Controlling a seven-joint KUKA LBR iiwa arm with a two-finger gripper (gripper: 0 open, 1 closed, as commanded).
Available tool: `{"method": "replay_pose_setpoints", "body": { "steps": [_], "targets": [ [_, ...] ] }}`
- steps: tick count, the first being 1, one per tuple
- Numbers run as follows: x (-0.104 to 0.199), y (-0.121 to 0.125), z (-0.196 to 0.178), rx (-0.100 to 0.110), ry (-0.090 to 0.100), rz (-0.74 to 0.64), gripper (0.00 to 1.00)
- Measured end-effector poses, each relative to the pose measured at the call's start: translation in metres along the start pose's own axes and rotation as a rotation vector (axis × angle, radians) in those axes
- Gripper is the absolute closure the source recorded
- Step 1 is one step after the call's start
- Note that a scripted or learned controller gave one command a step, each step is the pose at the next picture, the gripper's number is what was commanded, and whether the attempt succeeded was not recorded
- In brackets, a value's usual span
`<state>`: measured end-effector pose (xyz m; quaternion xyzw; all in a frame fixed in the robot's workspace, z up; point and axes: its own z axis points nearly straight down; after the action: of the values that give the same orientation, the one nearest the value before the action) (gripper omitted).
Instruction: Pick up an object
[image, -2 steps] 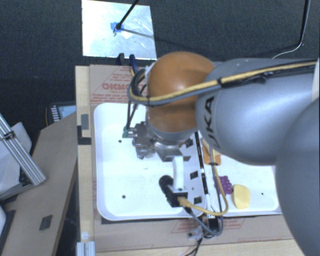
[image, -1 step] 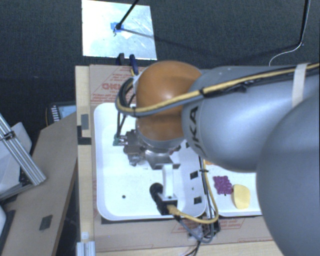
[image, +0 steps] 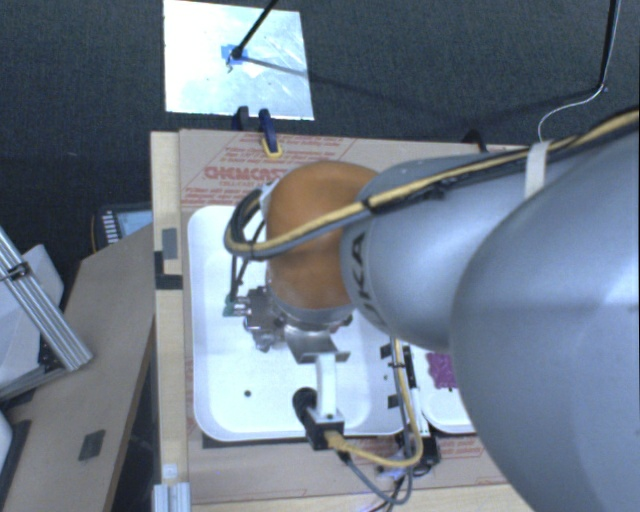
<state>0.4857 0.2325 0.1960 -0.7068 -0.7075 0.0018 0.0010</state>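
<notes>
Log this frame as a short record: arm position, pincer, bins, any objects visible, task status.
arm: grey arm with orange band reaches in from the right, over the left bin
pincer: hidden beneath the wrist, state cannot be judged
bins: two white bins; right bin mostly covered by the arm
objects: a purple item in the right bin, partly hidden
task status: no object seen held

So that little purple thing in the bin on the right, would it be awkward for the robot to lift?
The purple thing looks small and flattish, so probably light and unlikely to roll. Its ragged outline hints it may be soft. The arm hides most of it, so that's a guess.
</notes>
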Motion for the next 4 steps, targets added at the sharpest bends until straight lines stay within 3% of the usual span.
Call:
{"method": "replay_pose_setpoints", "body": {
  "steps": [4],
  "targets": [
    [0.0,0.004,-0.044,-0.005,0.005,0.001,1.0]
  ]
}}
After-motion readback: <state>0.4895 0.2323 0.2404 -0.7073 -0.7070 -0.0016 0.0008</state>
